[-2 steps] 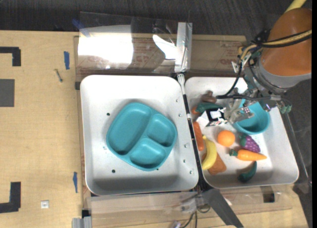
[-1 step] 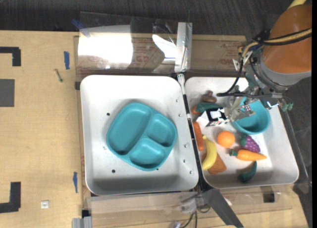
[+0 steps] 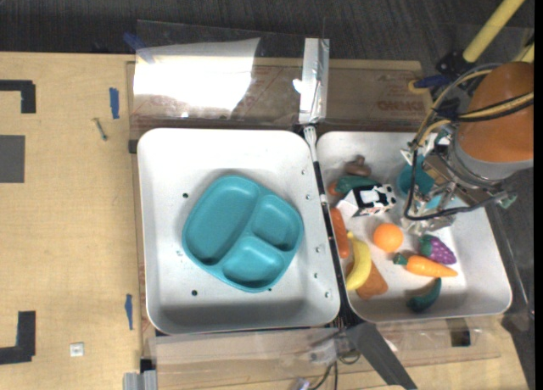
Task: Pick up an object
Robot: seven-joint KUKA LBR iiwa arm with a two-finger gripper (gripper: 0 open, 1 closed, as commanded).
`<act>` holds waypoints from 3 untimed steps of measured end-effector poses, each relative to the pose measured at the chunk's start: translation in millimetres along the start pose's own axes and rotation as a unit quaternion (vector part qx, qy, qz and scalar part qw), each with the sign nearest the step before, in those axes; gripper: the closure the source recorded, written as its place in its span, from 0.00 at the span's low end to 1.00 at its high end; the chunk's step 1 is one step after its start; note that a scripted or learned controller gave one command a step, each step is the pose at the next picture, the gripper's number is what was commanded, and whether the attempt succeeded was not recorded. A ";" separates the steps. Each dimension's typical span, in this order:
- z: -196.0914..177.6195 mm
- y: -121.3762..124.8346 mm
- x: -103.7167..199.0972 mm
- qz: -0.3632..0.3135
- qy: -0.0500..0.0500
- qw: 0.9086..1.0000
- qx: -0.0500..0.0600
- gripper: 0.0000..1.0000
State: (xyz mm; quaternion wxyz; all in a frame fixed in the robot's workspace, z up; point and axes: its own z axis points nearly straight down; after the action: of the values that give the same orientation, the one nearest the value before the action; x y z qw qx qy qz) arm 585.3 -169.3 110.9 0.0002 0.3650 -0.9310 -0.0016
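Observation:
The right bin point(image 3: 496, 291) holds several toys. Among them are an orange ball point(image 3: 389, 237), a carrot point(image 3: 428, 267), purple grapes point(image 3: 439, 249), a yellow banana point(image 3: 360, 263) and a black-and-white cow point(image 3: 372, 198). The gripper point(image 3: 422, 207) hangs low over the bin's right-centre, under the grey wrist and orange band point(image 3: 502, 117). It is just right of the ball and above the grapes. Cables and teal parts crowd its tip. Nothing can be seen held in it.
The left bin point(image 3: 161, 295) carries a teal divided plate point(image 3: 244, 231). A dark green toy point(image 3: 424, 295) lies near the right bin's front. A brown toy point(image 3: 356, 164) and a teal-and-red one point(image 3: 346, 185) lie near its back left. A yellow pole point(image 3: 502, 11) slants at the top right.

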 end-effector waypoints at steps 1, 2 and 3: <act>-3.4 -0.7 -2.8 -0.001 -0.002 1.000 0.003 0.00; 21.9 66.7 23.7 0.022 -0.004 1.000 0.006 0.00; 21.0 109.3 18.7 0.018 -0.006 1.000 0.009 0.00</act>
State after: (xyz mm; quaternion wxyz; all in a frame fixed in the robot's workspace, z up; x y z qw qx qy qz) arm 497.3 -101.7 90.2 -0.0085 0.3479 -0.9375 0.0048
